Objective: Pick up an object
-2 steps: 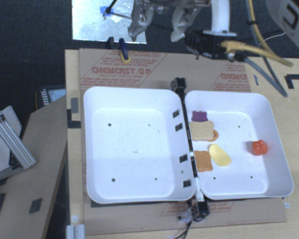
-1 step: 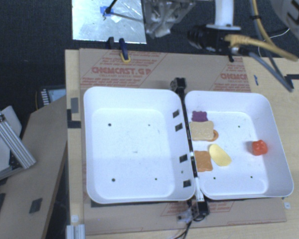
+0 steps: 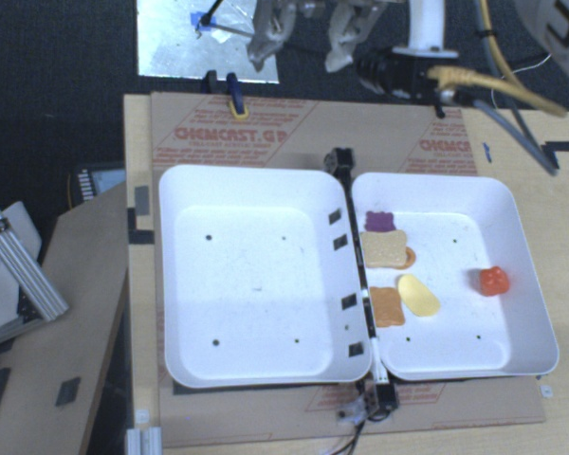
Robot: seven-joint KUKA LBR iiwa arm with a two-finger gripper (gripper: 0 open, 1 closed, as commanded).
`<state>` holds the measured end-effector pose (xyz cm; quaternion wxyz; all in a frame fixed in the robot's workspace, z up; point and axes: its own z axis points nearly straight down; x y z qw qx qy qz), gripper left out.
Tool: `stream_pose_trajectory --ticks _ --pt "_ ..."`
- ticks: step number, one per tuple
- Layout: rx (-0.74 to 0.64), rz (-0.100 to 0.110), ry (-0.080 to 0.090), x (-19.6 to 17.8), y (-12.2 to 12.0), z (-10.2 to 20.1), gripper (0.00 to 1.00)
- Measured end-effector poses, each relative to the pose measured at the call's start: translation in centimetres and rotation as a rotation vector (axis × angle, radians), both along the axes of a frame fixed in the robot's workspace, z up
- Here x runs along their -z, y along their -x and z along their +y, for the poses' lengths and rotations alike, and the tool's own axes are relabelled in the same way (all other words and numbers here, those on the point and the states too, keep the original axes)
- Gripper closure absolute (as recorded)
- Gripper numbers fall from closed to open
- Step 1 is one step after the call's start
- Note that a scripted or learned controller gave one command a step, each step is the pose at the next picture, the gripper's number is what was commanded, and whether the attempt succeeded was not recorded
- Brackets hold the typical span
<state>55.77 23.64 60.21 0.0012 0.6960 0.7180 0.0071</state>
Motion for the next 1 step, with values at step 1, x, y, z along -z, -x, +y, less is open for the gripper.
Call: stream_pose_trajectory --ticks 1 --pt "-0.003 -0.003 -0.002 -1.17 0.01 0.03 1.00"
